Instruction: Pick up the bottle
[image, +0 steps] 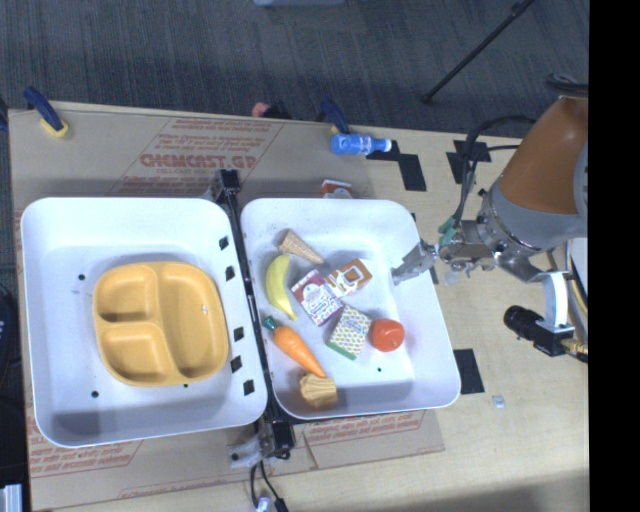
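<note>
the bottle lies on the desk outside both bins, on the brown cardboard sheet just beyond the far rim of the right bin. the pincer sits over that bin's right rim, near its far right corner, so the bottle is well apart from it, farther from the camera and a little to the left in the view. whether the pincer is spread or pressed together cannot be told; nothing is seen between its tips.

the cardboard carries faded red print, of which "chemcast gp" can be read near its far edge; the smaller lines below are too blurred to read. the small cartons in the right bin have printed faces, but their writing is too small to make out.

the bottle is blue and lies on its side, its long axis running left to right in the view, roughly parallel to the bin's far rim. its pale narrow end points right, toward a strip of black tape.

the left bin holds a yellow divided plate. the right bin holds a banana, a carrot and a tomato.
</note>
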